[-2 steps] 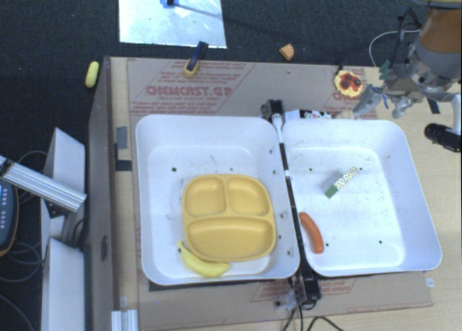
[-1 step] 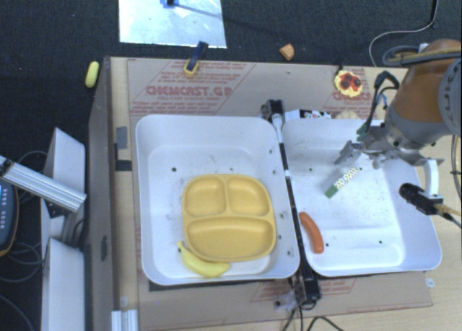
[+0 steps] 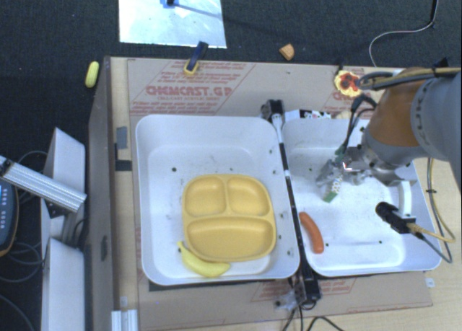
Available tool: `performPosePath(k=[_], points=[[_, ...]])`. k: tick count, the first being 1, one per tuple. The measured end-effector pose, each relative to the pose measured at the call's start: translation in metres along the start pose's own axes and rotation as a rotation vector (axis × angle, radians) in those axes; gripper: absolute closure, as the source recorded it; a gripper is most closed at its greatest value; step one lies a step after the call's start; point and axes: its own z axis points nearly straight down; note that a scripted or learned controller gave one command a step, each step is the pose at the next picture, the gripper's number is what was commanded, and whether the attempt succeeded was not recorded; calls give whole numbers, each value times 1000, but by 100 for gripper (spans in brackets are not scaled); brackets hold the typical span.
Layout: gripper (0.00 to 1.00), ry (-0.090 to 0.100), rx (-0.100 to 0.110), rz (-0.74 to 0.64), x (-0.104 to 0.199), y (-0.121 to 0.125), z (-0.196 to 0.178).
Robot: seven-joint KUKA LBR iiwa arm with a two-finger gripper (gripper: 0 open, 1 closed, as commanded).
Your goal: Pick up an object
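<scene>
The arm (image 3: 404,117) reaches in from the right over the right bin (image 3: 361,261), with the gripper (image 3: 333,178) low in that bin's upper left area. Whether the jaws are open or closed cannot be told; the fingertips are a blur of metal with a small greenish item beneath.

A candidate object, the orange sausage (image 3: 312,231), lies flat on the bin floor, near the gripper but apart from it, close to the divider between the bins. The left bin (image 3: 155,178) holds a yellow divided plate (image 3: 229,215) with a banana (image 3: 202,265) touching its lower edge.

Judgement: nothing is visibly secured. To grasp the sausage well, the jaws should straddle its narrow width, crosswise to its length, descending clear of the divider wall.
</scene>
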Motion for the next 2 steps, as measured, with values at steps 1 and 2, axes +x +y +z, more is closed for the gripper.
performPosePath(k=[1, 2], points=[[100, -1, -4, -1, -1, 1, -11], [100, 1, -4, -2, 109, 1, -102]])
